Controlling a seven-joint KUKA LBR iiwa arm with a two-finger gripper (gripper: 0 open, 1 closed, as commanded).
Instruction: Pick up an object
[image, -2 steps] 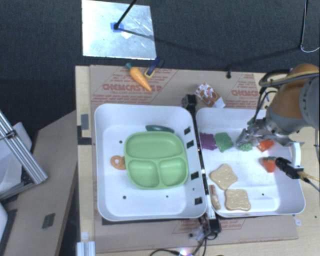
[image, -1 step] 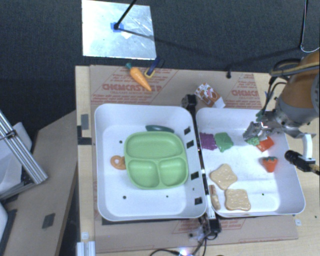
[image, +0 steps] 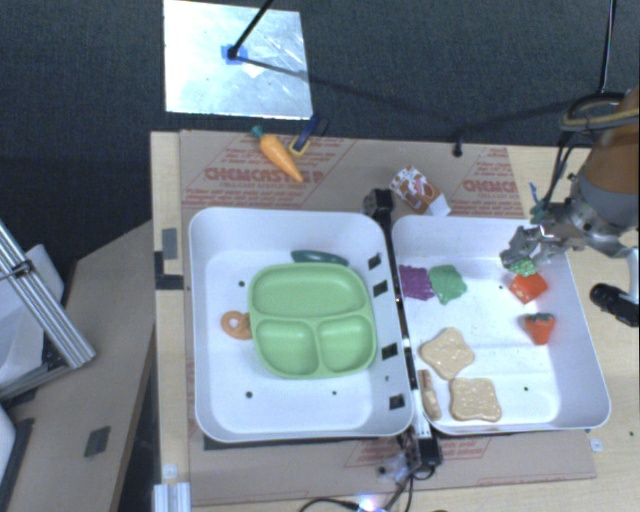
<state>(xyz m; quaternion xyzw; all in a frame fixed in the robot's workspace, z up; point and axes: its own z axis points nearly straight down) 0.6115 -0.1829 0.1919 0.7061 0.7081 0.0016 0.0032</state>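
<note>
My gripper (image: 524, 250) hangs over the far right part of the right bin (image: 580, 400). Directly under its tip lies an orange-red toy with a green top (image: 529, 287), touching or nearly touching it. A small red strawberry-like piece (image: 540, 327) lies just in front of that. Further left in the same bin are a purple piece (image: 415, 282), a green leafy piece (image: 448, 283), two toast slices (image: 446, 352) (image: 474, 399) and a thin tan strip (image: 430, 395).
The left bin (image: 215, 400) holds a green divided plate (image: 310, 318), an orange ring (image: 237, 325) and a dark green item (image: 320, 257) behind the plate. Beyond the bins lie a toy carrot (image: 280, 156), a small packet (image: 415, 190) and a foil sheet (image: 238, 60).
</note>
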